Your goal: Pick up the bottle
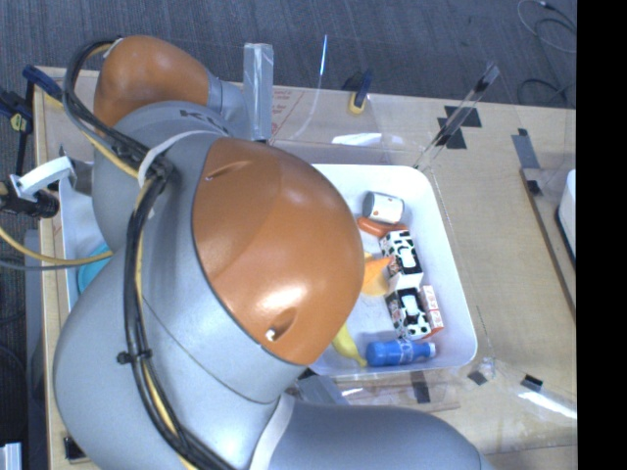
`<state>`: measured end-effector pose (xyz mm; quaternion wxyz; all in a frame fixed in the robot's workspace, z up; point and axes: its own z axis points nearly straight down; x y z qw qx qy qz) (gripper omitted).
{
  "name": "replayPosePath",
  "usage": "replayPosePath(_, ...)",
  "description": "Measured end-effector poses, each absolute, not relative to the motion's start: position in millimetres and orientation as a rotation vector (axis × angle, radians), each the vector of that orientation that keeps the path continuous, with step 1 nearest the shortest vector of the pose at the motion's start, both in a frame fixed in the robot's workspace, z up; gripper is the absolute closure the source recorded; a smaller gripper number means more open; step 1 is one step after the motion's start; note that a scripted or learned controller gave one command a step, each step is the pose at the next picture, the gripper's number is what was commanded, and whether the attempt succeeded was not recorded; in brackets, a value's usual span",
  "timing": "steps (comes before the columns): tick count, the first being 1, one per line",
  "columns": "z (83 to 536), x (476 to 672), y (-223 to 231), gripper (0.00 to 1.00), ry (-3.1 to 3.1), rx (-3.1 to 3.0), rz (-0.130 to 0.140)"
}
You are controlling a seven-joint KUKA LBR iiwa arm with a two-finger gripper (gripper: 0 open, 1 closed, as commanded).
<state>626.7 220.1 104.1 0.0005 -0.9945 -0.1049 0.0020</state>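
Note:
The bottle point(398, 352) is blue with a pale cap and lies on its side at the near edge of the right bin point(453, 262). The arm's grey and orange body point(255, 262) looms close to the camera, covers the left part of this bin, and hides what lies under it.
Beside the bottle lie a yellow object point(345, 343), two black-and-white patterned cartons point(415, 308), an orange item point(375, 274) and a grey-white block point(384, 207). A sliver of the left bin point(71, 225) with something light blue point(90, 265) shows past the arm. Black and yellow cables point(98, 135) run over the arm.

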Motion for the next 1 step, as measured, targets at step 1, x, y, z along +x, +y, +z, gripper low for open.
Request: replayPosePath(1,97.2,602.1,189.1,0.0,-0.345,-3.108,-0.015)
